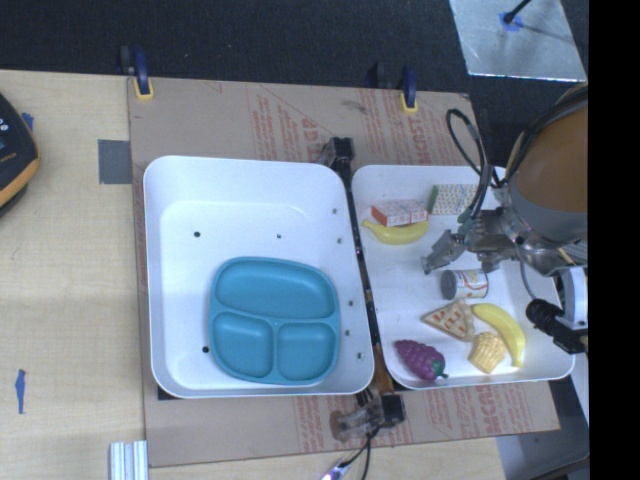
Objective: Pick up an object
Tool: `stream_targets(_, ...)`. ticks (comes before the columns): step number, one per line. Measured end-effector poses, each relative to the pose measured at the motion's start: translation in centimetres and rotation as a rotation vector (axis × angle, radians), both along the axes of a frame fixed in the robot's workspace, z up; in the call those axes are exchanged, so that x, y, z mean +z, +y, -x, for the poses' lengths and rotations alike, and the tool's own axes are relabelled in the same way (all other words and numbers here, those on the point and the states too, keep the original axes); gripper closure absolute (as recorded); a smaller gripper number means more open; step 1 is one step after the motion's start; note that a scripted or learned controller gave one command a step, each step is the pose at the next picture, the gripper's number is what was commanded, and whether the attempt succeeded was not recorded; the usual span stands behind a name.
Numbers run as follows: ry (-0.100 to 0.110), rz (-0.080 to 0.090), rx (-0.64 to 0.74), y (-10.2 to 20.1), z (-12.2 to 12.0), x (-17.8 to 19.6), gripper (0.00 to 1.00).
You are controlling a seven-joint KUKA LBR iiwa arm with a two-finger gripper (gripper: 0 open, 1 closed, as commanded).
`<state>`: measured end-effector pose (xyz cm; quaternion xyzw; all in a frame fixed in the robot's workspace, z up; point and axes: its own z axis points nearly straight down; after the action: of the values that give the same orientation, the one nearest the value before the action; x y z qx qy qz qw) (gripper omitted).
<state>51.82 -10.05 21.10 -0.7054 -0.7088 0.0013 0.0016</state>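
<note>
Camera view: the hand (452, 255) is seen low over the right bin (400, 182), fingers spread apart, nothing between them. A small can (449, 284) lies just near of it, probably the target. Around it lie a pizza slice (449, 320), banana (503, 329), corn (487, 351) and grapes (421, 359). A blue divided plate (273, 320) sits in the left bin (250, 173).
</note>
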Motion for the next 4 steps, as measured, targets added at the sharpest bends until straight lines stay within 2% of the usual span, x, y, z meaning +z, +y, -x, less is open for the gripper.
stream_targets(1,0.001,0.0,0.0,-3.4,1.4,-10.7,0.0)
stream_targets(2,0.001,0.0,0.0,0.3,4.1,-12.0,0.0)
stream_targets(3,0.002,0.0,0.003,0.2,4.1,-11.0,1.0)
stream_targets(4,0.002,0.0,0.004,0.2,4.1,-11.0,0.0)
